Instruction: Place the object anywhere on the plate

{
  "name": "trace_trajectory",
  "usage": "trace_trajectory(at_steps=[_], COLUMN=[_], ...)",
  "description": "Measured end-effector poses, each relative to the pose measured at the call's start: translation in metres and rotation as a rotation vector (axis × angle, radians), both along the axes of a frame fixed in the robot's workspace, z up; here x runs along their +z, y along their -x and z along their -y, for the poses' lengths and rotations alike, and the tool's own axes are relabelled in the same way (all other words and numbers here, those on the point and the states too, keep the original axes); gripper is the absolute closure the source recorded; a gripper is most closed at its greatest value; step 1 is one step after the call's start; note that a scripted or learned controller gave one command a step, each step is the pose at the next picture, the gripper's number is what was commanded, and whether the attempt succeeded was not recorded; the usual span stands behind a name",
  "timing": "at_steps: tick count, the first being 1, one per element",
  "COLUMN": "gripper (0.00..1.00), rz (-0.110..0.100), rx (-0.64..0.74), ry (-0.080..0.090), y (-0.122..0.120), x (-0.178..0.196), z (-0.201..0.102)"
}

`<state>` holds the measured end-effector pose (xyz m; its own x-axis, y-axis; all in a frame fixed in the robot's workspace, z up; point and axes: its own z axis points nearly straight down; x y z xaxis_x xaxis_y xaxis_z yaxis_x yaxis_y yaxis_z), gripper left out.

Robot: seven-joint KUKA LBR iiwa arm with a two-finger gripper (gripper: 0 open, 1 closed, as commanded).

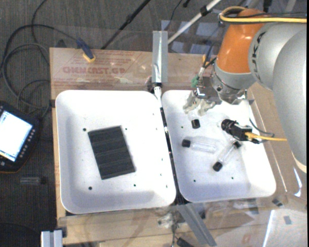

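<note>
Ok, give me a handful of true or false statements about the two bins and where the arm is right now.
1. The dark ribbed plate lies in the left bin. True.
2. The tool hangs over the left bin. False: it is over the back of the right bin.
3. Two clear tubes with black caps lie in the right bin. True.
4. A small black piece rests on the plate. False: it lies on the right bin's floor, just below the tool.
5. The plate stands upright against the bin wall. False: it lies flat.
</note>
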<state>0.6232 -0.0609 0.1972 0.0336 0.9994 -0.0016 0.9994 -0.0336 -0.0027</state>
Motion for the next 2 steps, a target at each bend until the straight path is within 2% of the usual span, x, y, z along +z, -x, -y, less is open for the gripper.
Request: trace_trajectory(at_steps=[1,2], gripper=[1.00,1.00], rz=[0.000,-0.001], rx=[0.121,0.166], ry=[-0.003,-0.002], y=[0.058,0.101], x=[-0.014,0.067], z=[-0.080,-0.160])
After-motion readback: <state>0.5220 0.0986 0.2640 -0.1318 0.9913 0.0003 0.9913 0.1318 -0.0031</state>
